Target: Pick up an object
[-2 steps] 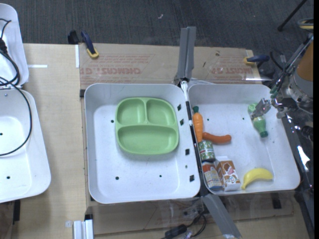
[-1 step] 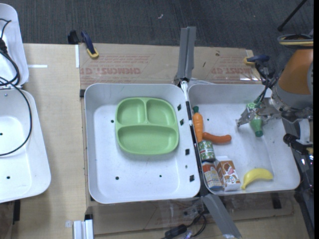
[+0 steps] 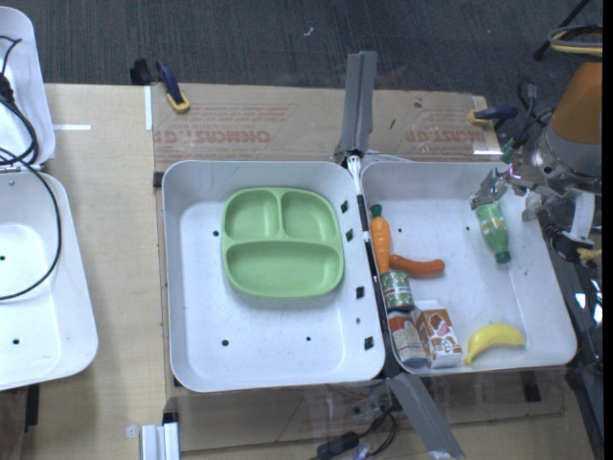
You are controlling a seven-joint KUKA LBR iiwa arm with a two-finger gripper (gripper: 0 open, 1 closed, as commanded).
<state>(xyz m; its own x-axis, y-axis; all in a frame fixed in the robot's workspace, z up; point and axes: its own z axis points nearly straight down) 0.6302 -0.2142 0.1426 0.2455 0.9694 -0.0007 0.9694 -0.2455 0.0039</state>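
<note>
Several objects lie in the right bin (image 3: 450, 195). A green bottle (image 3: 494, 232) rests near the far right wall. A carrot (image 3: 381, 242) lies along the left wall, with an orange sausage-shaped piece (image 3: 418, 266) next to it. Below them are a small can (image 3: 397, 290), a printed carton (image 3: 428, 337) and a yellow banana (image 3: 495, 339). My gripper (image 3: 489, 192) hangs at the bin's far right corner, just above the top end of the green bottle. I cannot make out whether it touches the bottle.
The left bin (image 3: 192, 286) holds a green divided plate (image 3: 283, 242). A raised divider (image 3: 362, 247) separates the two bins. A grey post (image 3: 359, 103) stands behind them. White equipment with black cables (image 3: 29, 257) sits at the far left.
</note>
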